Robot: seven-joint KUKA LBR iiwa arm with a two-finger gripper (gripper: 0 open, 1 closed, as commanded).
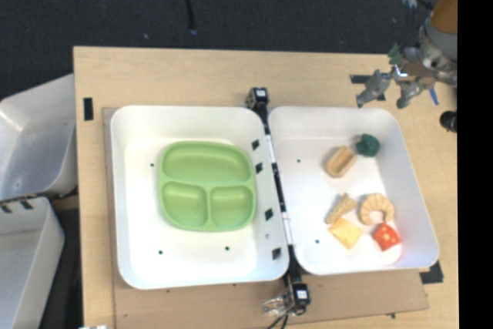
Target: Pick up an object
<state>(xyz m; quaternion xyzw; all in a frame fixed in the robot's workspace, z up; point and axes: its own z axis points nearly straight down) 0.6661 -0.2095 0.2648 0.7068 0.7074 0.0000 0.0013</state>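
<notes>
Two shallow white bins sit side by side on a pale wooden bench [231,77]. The left bin [131,258] holds a light green compartment tray [206,185], lying flat near its middle, with one long section across the top and two smaller ones below. The right bin [308,135] holds the small items — a tan bread-roll-shaped piece [340,161] in its upper part, with a dark green rounded piece [367,144] just beside it to the upper right. Lower down lies a cluster: a pale wedge-shaped piece [341,207], a yellow block [346,233] just below it, a curled shrimp-like piece [377,207] to the right of the wedge, and a red piece [386,236] near the bin's lower right corner, close under the shrimp shape. The gripper [391,92] hangs at the upper right of the frame, above the bench just beyond the top edge of the right bin — its two fingers are spread apart with nothing between them, well clear of every item. The arm [441,19] rises behind it toward the right edge of the frame, an orange band showing above the wrist. A black clip [257,97] sits at the top of the seam between the bins.
</notes>
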